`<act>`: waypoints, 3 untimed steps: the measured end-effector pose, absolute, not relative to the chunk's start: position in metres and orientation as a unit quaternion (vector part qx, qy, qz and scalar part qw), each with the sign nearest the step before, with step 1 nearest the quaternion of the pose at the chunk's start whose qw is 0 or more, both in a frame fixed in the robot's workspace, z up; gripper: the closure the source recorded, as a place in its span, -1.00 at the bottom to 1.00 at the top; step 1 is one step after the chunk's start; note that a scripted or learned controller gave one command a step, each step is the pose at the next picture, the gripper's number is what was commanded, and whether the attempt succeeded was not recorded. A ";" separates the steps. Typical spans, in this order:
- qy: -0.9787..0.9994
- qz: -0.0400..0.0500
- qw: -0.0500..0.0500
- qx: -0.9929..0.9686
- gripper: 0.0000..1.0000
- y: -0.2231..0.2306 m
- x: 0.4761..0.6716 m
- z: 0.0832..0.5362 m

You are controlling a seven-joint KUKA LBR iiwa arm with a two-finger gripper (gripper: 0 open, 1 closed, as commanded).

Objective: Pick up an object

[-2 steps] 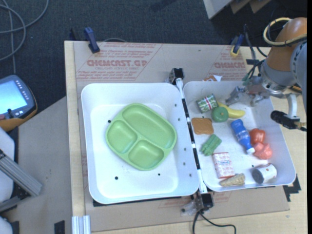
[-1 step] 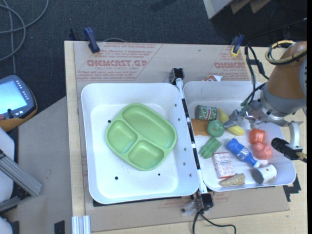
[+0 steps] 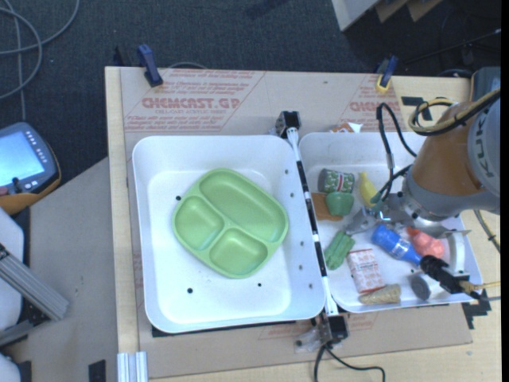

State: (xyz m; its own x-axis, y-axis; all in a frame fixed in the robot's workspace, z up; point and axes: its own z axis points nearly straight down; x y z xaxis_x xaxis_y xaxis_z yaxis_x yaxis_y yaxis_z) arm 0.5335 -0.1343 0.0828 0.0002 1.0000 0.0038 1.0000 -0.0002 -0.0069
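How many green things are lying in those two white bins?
3. A green divided plate in the left bin; a green cup-like piece and a long green item in the right bin. The arm may hide others.

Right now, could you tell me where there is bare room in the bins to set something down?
The left bin has bare white floor all around the green divided plate, widest along its near edge and left wall. The right bin is crowded: a can, a blue bottle, a packet and the gripper.
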 end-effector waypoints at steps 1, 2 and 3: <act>-0.707 -0.001 -0.001 -0.707 1.00 -0.136 0.536 0.095; -0.707 0.000 0.000 -0.707 -1.00 -0.136 0.536 0.094; -0.708 0.001 0.002 -0.707 -1.00 -0.113 0.526 0.084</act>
State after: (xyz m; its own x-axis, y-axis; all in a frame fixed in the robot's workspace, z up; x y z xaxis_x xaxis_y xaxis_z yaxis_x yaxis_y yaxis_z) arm 0.5261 -0.1126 0.0839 -0.0014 1.0000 0.0023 1.0000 0.0015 -0.0040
